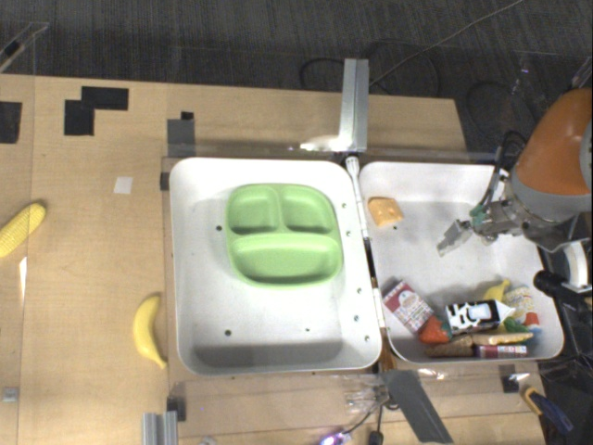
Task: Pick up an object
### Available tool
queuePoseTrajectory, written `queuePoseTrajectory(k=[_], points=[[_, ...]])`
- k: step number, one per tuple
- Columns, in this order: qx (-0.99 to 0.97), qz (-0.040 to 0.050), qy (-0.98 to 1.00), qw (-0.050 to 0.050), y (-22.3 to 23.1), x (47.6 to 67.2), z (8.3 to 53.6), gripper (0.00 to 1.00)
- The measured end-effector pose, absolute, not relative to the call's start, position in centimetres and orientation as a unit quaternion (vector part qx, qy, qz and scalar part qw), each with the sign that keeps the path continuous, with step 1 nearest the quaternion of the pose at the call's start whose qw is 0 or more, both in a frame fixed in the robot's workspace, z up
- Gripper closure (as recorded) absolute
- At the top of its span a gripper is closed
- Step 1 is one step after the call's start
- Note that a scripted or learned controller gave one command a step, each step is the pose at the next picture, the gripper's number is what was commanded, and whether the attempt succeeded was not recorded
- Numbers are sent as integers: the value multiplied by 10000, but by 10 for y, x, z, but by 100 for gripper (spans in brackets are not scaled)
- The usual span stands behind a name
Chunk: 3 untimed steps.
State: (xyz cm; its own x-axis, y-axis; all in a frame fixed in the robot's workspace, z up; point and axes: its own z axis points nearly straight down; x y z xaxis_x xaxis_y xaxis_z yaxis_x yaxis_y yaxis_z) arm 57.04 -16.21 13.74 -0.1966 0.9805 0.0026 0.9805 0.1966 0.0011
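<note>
The gripper (456, 236) hovered over bare floor of the right bin (426, 197), jaws apart and empty; next it needed to descend on the clutter (473, 323).

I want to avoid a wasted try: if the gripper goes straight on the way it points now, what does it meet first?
The gripper points down and left, so it likely meets the bare floor of the right bin first, between the orange-yellow piece and the red carton. Depth is unclear.

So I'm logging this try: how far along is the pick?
Done: the arm has reached into the right bin. In hand: nothing visible; the gripper hangs over bare floor, apart from the orange piece and the pile at the near edge. Left: choose an object, close on it and lift. The green tray lies in the left bin.
</note>
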Motion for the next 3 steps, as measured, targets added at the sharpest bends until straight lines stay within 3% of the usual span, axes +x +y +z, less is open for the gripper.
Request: queuePoseTrajectory(k=[1,2,3], points=[[-6778,-3,-7352,-1,-149,610,152,0],[-7309,-37,-6825,-35,-139,506,89,0],[-6518,-36,-7583,-53,-120,568,89,0]])
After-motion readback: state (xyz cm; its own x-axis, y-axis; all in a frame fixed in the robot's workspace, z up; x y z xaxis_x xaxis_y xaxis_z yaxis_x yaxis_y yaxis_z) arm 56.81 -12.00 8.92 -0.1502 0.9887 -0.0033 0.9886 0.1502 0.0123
